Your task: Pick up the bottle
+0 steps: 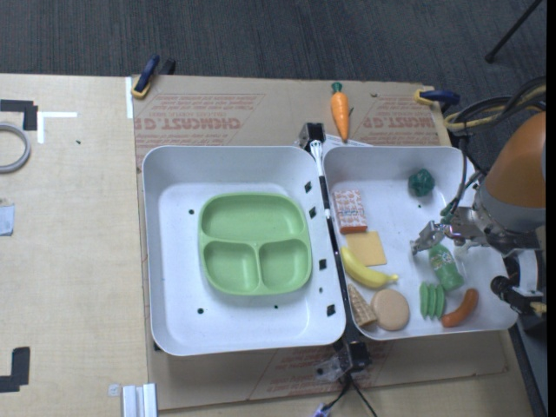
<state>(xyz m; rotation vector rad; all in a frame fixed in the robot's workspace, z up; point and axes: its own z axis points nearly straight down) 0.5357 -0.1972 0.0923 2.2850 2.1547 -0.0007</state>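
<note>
We find the small green plastic bottle (445, 268) lying in the right-hand shallow white bin (395, 170), near its right wall, with its neck toward the metal claw (437, 235). The claw sits just above the bottle's upper end, but we cannot tell how it is set, or whether it has hold of anything. We judge this to be the approach or grasping step, with the lift not yet done. The next move calls for a firm hold across the bottle's narrow body, then a straight rise. Room is tight: green bean pods (432, 301) and a reddish sausage (460, 308) lie just below the bottle, and the bin wall is close on the right. Leftward, bare floor opens toward the yellow cheese slice (370, 249).
</note>
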